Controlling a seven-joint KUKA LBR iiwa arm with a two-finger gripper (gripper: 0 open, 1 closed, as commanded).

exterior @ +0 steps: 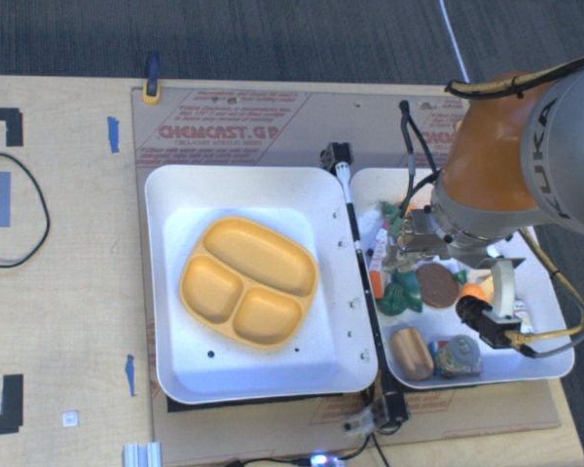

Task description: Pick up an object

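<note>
camera view: the arm (511, 154) comes in from three o'clock and hangs over the right bin (555, 363), the gripper (409, 251) low among the clutter at the bin's nine o'clock side. whether the claw is apart or together i cannot tell. the likely targets lie just at its five o'clock: a green toy (401, 295) beside a brown disc (436, 285). a tan bread-like piece (412, 351) sits at six o'clock. the left bin (175, 358) bears a yellow divided tray (248, 278). best to centre on one item before lifting.

Grey arm (526, 154) reaching left, claw (406, 253) lowered
</note>
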